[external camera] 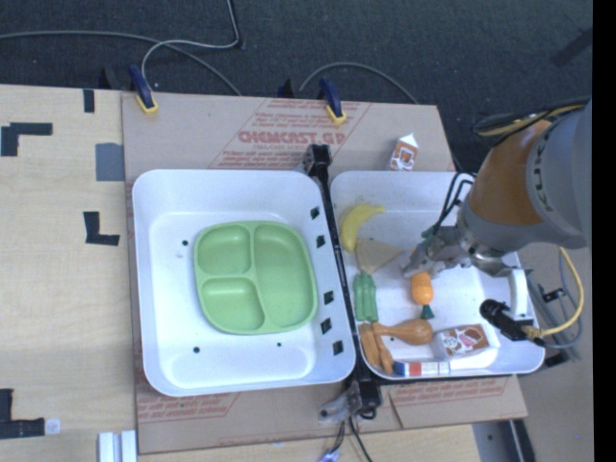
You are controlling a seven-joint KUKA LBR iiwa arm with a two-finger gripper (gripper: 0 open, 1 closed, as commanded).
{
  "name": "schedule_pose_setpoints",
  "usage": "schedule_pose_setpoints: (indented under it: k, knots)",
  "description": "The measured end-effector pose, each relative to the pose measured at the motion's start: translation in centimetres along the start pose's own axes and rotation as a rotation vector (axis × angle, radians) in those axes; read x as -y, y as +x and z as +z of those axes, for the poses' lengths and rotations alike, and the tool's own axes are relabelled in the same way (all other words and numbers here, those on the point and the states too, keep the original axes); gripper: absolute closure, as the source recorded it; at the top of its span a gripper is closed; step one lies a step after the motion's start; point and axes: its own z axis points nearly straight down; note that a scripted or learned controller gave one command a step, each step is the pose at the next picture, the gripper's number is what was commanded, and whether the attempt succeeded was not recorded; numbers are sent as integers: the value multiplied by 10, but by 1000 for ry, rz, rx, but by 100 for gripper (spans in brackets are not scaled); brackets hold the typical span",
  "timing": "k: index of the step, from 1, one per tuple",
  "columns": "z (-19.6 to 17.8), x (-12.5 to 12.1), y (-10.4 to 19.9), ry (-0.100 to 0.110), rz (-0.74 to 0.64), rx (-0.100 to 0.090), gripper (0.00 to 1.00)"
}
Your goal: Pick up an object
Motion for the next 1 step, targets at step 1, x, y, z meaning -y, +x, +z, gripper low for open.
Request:
schedule_pose_setpoints:
  k: [1]
  knots:
    - [-88, 4, 89, 6, -2, -4, 100]
